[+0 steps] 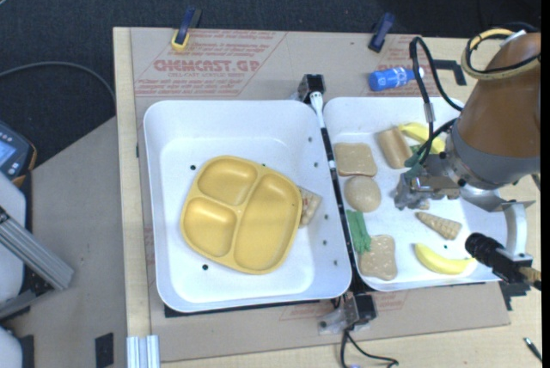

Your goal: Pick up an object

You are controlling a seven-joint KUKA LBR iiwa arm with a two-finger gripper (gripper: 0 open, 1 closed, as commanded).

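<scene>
My gripper point(415, 191) hangs over the middle of the right bin point(344, 110), with the grey and orange arm point(503, 121) reaching in from the right. Around it lie toy foods. A square tan toast point(354, 159) and a round beige bun point(363, 193) are to its left. A tan bread roll point(394, 147) and a yellow piece point(416, 132) lie behind it. A waffle cone point(440, 226) sits just in front, right of it. Nearer the front are a banana point(440, 260), a tan cracker point(380, 257) and a green piece point(357, 230). Nothing shows held in the gripper.
The left bin point(163, 143) holds a yellow divided plate point(241, 213) with a small tan piece point(310, 204) at its right edge. A blue object point(389, 79) lies on the cardboard behind the right bin. Clamps point(312, 86) sit between the bins.
</scene>
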